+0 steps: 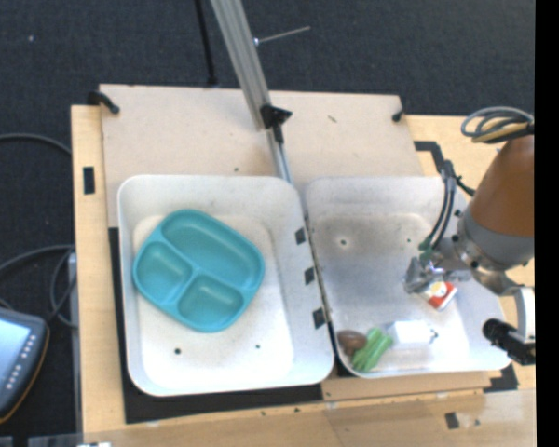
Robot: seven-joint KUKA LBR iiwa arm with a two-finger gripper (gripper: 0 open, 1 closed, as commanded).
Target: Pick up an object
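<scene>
My gripper (427,277) hangs low over the right side of the right bin (373,212), below the orange band of the arm. A small red and white object (439,293) lies right under and beside the fingertips, partly hidden by them. Whether it sits between the fingers is unclear. A white block (413,331) rests near the bin's front edge. A green object (375,347) lies to its left, and a brown rounded object (352,341) sits beside that in the front left corner.
The left bin (279,343) holds a teal divided plate (197,269). A metal pole (245,59) slants up from the bench behind the bins. A handheld screen (7,354) lies off the bench at lower left.
</scene>
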